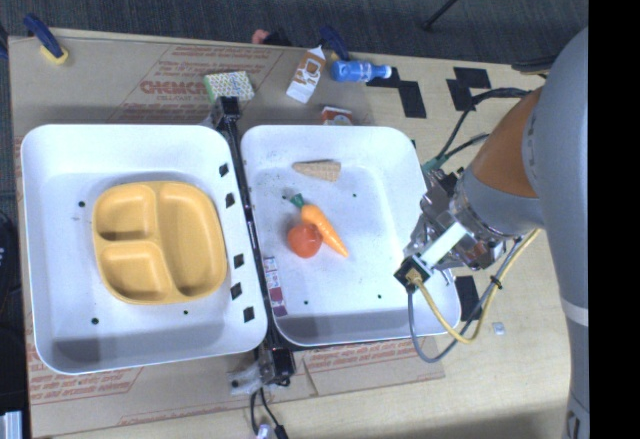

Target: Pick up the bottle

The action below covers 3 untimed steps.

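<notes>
The left bin (40, 157) sits touching the right bin (385, 227) along the right bin's left wall. A yellow divided plate (160, 239) lies in it, well apart from the right bin. A black strip with small clips runs along the seam between the two bins, and its lower end is lost in a tangle of cable.

Just beyond the right bin's far left corner, a green patterned sponge (228, 85) rests on the tabletop (500, 377). A small carton (305, 75) lies past the right bin's far rim; its print is too small to read. A smaller orange-and-white packet (335, 114) lies against that same rim, partly hidden by it.

The bottle (355, 72) lies on its side on the tabletop, outside the right bin and just beyond its far rim, to the right of the carton. It is small, its body is bright blue, and it has a paler patch near its left end. Its narrower end points right.

Inside the right bin, a tan wedge (316, 169) lies near the far wall. Near the middle, a carrot (322, 225) leans against a red round fruit (305, 241).

The gripper (432, 207) hangs over the right bin's right wall, well apart from the bottle. It is crowded by cables and metal parts, so I cannot tell whether it is open or closed. The grey arm above it is cut off.
</notes>
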{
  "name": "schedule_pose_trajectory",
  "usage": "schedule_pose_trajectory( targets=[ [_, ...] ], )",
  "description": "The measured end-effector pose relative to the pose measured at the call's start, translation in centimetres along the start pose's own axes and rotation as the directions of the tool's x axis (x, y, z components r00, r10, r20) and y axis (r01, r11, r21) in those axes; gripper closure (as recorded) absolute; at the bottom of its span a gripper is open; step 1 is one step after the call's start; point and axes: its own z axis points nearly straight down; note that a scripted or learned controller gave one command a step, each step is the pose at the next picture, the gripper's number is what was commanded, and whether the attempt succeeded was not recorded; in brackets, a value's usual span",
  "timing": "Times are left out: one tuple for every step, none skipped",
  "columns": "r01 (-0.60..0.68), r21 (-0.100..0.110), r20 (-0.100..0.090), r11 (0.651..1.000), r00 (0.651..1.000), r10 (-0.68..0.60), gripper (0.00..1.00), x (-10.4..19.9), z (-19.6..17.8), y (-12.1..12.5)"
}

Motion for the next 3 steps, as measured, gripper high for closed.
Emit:
schedule_pose_trajectory(
  targets=[
    [-0.172, 0.003, 0.001, 0.985, 0.985, 0.172, 1.0, 1.2, 1.1, -2.2],
    [-0.164, 0.008, 0.003, 0.987, 0.987, 0.164, 1.0, 1.3, 0.1, -2.2],
    [-0.155, 0.013, 0.004, 0.988, 0.988, 0.155, 1.0, 1.3, -0.8, -2.3]
  ],
)
